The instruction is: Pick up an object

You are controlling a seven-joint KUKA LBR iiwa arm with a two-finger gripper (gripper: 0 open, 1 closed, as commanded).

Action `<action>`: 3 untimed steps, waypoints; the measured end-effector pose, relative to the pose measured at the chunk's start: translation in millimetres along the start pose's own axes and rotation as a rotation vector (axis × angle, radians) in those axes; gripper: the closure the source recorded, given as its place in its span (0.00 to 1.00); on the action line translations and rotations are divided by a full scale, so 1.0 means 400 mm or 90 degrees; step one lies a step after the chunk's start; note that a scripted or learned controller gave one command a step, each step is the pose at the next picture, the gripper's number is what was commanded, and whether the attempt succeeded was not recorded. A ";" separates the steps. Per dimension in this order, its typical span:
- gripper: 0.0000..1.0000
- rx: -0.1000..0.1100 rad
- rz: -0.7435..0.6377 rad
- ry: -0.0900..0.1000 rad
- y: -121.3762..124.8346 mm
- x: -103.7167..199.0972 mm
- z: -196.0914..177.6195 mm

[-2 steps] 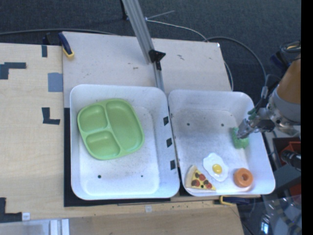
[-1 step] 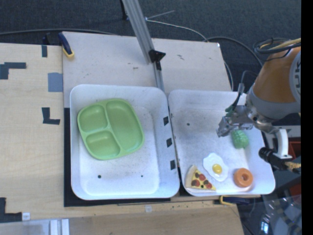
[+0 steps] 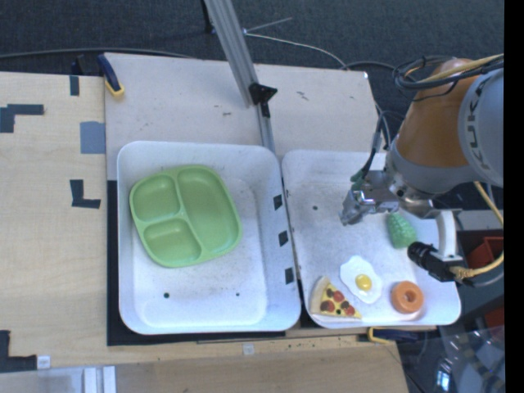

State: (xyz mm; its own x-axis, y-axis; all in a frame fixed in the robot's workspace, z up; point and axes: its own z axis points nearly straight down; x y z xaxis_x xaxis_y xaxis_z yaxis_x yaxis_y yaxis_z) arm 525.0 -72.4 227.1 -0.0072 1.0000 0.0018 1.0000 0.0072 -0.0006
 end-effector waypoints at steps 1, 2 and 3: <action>1.00 0.000 0.000 0.000 0.014 0.118 -0.017; 1.00 0.001 0.000 0.000 0.021 0.231 -0.026; 1.00 0.001 -0.001 0.000 0.021 0.386 -0.033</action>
